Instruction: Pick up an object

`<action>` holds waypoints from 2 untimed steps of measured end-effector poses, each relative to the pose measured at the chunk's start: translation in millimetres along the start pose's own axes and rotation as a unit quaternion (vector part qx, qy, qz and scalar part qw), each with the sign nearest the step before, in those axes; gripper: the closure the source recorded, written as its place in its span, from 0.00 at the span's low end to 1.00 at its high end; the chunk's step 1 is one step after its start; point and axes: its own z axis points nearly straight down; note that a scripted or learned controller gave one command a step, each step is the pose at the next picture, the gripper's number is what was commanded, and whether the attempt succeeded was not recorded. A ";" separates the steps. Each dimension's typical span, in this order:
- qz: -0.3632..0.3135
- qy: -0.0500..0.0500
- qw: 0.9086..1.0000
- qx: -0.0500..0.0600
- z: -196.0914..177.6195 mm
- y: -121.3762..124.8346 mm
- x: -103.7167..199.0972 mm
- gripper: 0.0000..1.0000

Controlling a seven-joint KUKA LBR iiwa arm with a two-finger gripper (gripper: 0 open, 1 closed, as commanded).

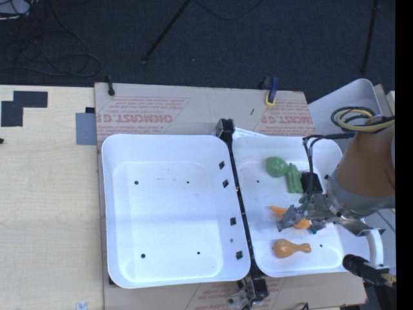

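Observation:
My gripper [298, 217] is low in the right bin [258, 244], near its right side. It sits over a small orange piece [302, 224], with a thin orange carrot-like piece [278, 209] just to its left. Whether the orange piece is in its grasp is not visible. An orange-tan gourd shape [290, 248] lies in front of the gripper near the bin's front wall. A round green object [276, 166] and a longer green object [295, 178] lie farther back in the same bin.
The left bin [116, 173] stands beside the right one, with a black divider rail [235, 199] between them. The arm's grey and orange body [364, 173] overhangs the right bin's right edge. Cardboard [193, 112] lies under both bins.

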 end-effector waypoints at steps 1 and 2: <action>0.003 -0.002 1.000 -0.005 -16.6 2.1 -4.1 1.00; 0.000 -0.005 1.000 -0.015 -182.9 1.8 -24.3 1.00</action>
